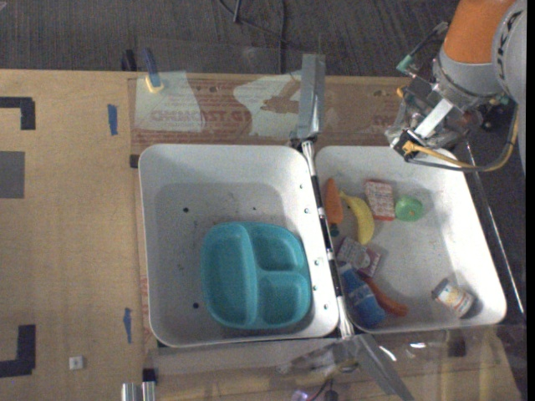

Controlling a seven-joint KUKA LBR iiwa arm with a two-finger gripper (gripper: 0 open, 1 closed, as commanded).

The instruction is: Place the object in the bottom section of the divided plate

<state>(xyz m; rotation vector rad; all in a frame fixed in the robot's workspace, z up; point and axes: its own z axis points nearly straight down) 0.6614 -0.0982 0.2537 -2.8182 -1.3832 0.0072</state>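
Teal divided plate (226, 274) lies in the left bin (167, 190), lower centre of the frame. A banana (361, 215), a carrot (333, 201) and a can (453, 297) lie in the right bin (435, 249). At upper right the tool (420, 126) hangs over that bin's far rim; I cannot tell its state.

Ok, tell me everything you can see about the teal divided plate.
The teal divided plate is a rounded rectangle, plastic by its look. Raised ridges split it into three sections: a long one on the view's left and two smaller ones on the right, all bare. It lies flat on the floor of the left bin, close to the right wall.
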